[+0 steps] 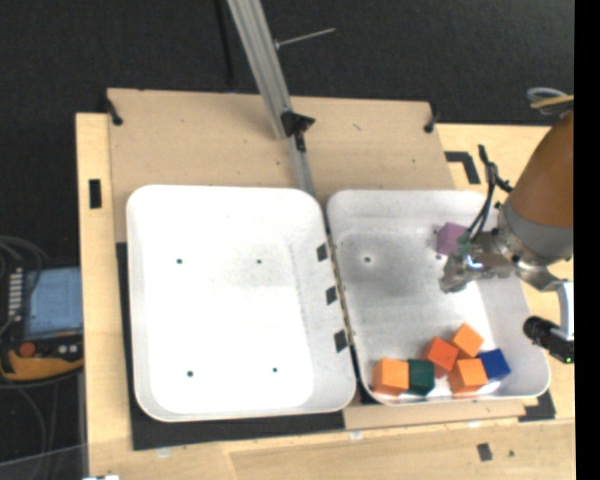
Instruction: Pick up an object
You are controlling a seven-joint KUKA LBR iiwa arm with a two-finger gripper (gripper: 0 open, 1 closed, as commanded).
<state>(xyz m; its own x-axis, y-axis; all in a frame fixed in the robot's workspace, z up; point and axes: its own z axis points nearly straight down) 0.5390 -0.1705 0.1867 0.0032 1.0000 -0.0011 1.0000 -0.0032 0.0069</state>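
Scene: a wooden bench seen from above at a slant, bearing two shallow white bins side by side.
Left bin (230,298): seen bare white apart from a few small dark dots on its floor.
Right bin (400,288): scuffed grey across the middle of its floor; all the loose objects are found here.
Arm (545,193): grey with an orange band, reaching in from the right and lowered over the upper right part of the right bin.
Gripper (460,268): seen low over the bin floor, just below and beside the purple block.
Fingers: whether they are spread or pressed together cannot be told, as the view is too small and blurred there.
Purple block (448,236): lying in the upper right of the right bin, touching or very near the gripper; nothing shows it pinched.
Block cluster: gathered at the bin's lower right corner, well apart from the gripper.
Cluster members: an orange block (391,374), a green block (421,376), a red-orange block (442,352), two more orange ones (468,339) and (469,373), and a blue block (494,364).
Done so far: the gripper is judged to be brought down at the purple block.
Left to do: a secure hold and a lift clear of the bin; no object is seen raised yet.
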